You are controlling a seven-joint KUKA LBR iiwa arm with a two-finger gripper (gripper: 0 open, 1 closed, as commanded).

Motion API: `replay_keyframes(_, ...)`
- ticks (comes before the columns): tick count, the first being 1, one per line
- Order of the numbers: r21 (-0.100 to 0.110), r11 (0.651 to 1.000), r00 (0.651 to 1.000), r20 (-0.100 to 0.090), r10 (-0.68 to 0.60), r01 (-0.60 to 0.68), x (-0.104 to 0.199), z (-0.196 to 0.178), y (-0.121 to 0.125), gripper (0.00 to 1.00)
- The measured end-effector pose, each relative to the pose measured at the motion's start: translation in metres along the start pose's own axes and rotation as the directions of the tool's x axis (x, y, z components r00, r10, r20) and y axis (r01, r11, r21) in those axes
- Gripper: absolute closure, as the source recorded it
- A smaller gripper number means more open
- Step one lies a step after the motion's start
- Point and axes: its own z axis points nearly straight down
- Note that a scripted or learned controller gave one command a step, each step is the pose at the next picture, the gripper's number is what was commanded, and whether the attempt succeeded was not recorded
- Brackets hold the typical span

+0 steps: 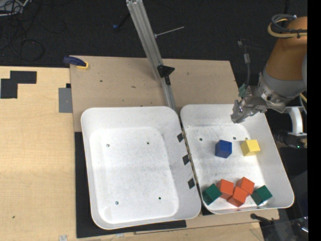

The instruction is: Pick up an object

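Orange and green blocks (235,191) crowd the right bin's (281,177) near rim; take its central blue cube (223,148), rigid and light, by opposite faces; gripper (239,113) aperture: cannot tell.

- A robotics lab bench: a plywood benchtop (120,82) bearing two shallow white bins (131,115) side by side.
- An aluminium extrusion post (146,34) rises behind them.
- Loose cables (20,4) lie on the dark floor.
- A robot arm (286,69) reaches in.
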Motion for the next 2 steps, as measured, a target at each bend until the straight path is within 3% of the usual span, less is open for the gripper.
replay_keyframes(2,0.000,1.000,1.000,-0.001,-0.001,0.001,0.114,-0.005,-0.008,1.00)
